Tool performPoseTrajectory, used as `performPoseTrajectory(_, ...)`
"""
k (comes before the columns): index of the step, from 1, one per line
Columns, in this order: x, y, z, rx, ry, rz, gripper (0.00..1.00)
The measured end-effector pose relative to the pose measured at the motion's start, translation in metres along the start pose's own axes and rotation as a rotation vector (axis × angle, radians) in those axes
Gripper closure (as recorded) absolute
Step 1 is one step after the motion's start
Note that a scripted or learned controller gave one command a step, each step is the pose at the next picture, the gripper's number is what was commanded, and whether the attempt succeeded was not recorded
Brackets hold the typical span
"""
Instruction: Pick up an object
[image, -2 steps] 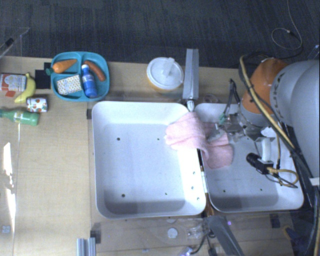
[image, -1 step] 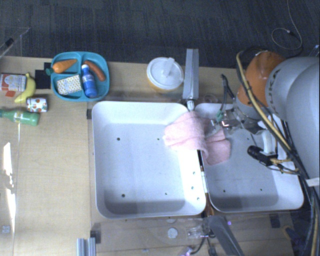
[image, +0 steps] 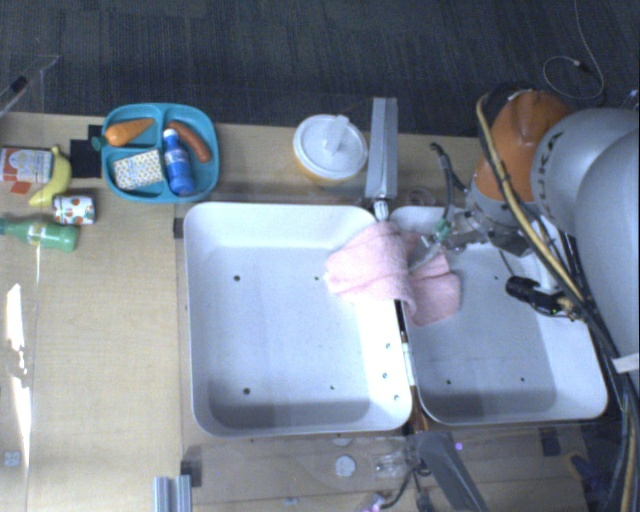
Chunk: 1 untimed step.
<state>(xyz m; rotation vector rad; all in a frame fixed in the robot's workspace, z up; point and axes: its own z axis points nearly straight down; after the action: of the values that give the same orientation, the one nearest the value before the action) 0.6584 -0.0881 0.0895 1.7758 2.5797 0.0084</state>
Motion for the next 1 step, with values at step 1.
performPoseTrajectory(1, 0.0008, 0.0029, -0.0126, -0.006, -0.001, -0.002, 1.0)
